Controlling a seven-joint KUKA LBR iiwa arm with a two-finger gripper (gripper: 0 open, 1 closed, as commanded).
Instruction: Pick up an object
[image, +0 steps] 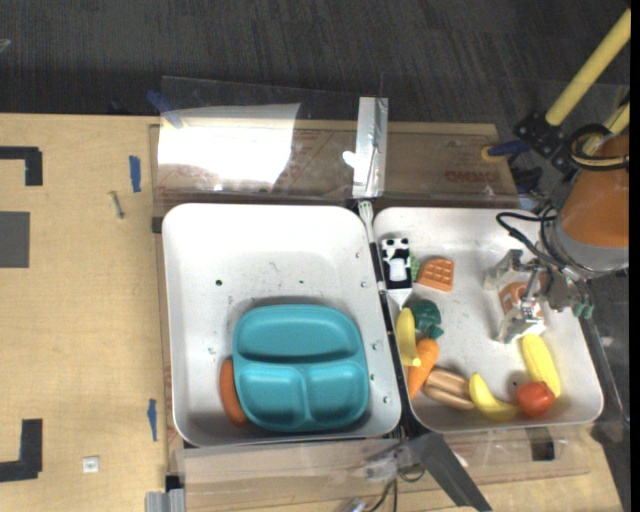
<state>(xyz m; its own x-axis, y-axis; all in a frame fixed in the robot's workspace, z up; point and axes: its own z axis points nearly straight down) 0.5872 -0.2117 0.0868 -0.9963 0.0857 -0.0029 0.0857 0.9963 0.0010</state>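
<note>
My gripper (522, 308) hangs low over the right part of the right bin (470, 225), below the arm's orange band. A small orange-red piece (512, 295) shows right against its metal body; whether it is held is unclear. Just below the gripper lies a yellow banana (541, 362), with a red tomato (535, 398) beyond it. Further left in the same bin are an orange waffle (436, 273), a black-and-white toy (397, 262), a green broccoli (428, 316), a carrot (423, 362), a sausage (447, 388) and a second banana (489, 396).
The left bin (200, 250) holds a teal divided plate (298, 366) with an orange item (229, 390) poking out under its left edge. A yellow piece (405, 330) lies beside the wall between the bins. Black cables trail by the arm at the right.
</note>
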